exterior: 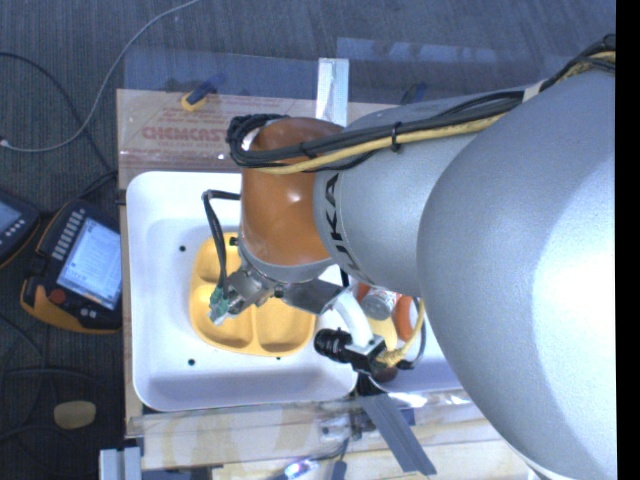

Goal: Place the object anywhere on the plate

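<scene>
- Our pincer [222, 303] hangs over the yellow plate [262, 330] in the white bin [160, 368]; its spread, we cannot tell.
- Placement looks in hand; release comes next.

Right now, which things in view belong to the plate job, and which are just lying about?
Job:
yellow divided plastic plate in the left white bin
small green object at the hand, over the plate

Lying about:
orange-and-white items beside the arm
yellow handheld pendant with screen on the floor
blue clamp on the board

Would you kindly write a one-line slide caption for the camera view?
Grey KUKA arm with orange wrist band reaching over a yellow divided plastic plate in the left shallow white bin.
</scene>
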Controlling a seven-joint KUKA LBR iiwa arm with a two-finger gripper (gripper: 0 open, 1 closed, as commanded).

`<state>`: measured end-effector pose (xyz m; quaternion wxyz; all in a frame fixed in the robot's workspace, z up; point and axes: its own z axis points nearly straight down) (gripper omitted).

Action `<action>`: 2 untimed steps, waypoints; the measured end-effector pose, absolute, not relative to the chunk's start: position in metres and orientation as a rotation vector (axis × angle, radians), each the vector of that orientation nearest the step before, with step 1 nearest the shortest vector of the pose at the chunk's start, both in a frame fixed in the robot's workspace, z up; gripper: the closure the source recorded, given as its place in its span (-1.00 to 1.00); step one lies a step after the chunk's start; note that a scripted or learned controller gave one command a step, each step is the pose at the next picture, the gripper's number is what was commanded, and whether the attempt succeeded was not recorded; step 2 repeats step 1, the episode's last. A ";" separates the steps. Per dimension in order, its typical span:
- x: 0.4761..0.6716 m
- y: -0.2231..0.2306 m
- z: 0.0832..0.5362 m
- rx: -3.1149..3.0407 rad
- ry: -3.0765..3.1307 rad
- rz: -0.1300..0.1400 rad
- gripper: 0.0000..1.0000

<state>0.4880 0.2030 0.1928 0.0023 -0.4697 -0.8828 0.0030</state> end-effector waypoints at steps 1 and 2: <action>0.488 0.203 0.193 -1.474 -2.769 0.010 -1.00; 0.488 0.203 0.193 -1.474 -2.769 0.010 -1.00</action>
